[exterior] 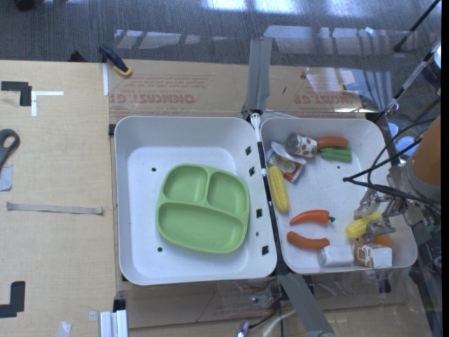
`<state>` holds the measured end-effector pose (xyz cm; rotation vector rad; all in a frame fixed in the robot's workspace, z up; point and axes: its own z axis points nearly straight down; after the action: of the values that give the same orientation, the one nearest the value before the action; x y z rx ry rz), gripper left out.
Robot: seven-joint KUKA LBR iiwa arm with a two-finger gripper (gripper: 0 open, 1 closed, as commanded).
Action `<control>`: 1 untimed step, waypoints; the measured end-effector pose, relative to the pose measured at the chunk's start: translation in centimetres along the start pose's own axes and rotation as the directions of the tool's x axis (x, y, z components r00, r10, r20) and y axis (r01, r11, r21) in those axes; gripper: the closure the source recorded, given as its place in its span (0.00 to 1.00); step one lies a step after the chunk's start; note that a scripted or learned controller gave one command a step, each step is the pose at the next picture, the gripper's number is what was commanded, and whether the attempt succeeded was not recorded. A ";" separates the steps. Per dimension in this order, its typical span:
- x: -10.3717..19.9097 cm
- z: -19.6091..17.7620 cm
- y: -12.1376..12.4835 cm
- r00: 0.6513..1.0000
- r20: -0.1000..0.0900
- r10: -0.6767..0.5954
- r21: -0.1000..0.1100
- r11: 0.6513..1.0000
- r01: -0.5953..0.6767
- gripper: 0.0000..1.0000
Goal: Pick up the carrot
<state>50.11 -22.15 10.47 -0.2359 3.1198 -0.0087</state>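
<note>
Task not done, judging by the layout. The carrot (310, 217) lies flat on the floor of the right bin (319, 123), roughly mid-bin and a bit toward the near side. Its long axis runs left-right and its green tip points right. Nothing is gripping it or touching it.

The gripper (373, 213) is low at the right side of the same bin, above or against a yellow piece (359, 227). It is apart from the carrot, with bare bin floor between them. Too cluttered by cables and metal to read: cannot tell if it is released or clenched, and nothing is clearly held.

Other items in the right bin:
- a corn cob (279, 188) along the left wall
- a small can (302, 144) at the far side
- an orange piece (332, 142) just right of the can
- a green piece (337, 155) just near of that orange piece
- a reddish sausage-like piece (307, 241) just near of the carrot
- a white block (335, 256) at the near wall
- an orange-and-white carton (372, 254) at the near wall

That makes 2 orange lookalikes close by. I take the carrot to be the tapered one with the green end, but this is not certain.

The left bin (133, 209) holds 1 green divided plate (204, 208).

Left to do: all of it. Move left to the carrot, descend, close across its short axis, lift. The sausage piece is near enough to get nudged or grabbed by mistake.
</note>
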 end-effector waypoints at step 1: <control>0.3 -8.6 0.0 0.998 -0.006 0.070 -0.004 0.998 -0.070 1.00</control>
<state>49.71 -22.13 19.07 -0.1264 3.1322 -0.0028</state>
